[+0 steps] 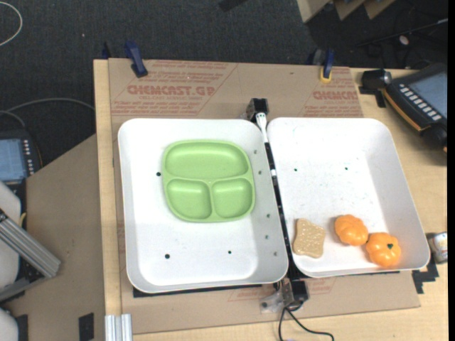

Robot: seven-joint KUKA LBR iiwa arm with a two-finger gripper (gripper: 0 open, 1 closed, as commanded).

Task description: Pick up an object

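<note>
I am at the very start: nothing is picked yet, and the step in hand is choosing a target and bringing my hand over it. Whether my hand is apart or together I cannot tell.

The candidates lie in the right shallow white bin (370, 148), bunched at its near edge: a flat tan cracker-shaped piece (309, 238), a small orange pumpkin-shaped toy (350, 229) near it, and a second orange pumpkin toy (384, 249) just beside the first. The left white bin (135, 190) carries a pale green three-compartment plastic plate (208, 180).

The next move, I judge, calls for reaching in from the right, descending over the first pumpkin.
</note>
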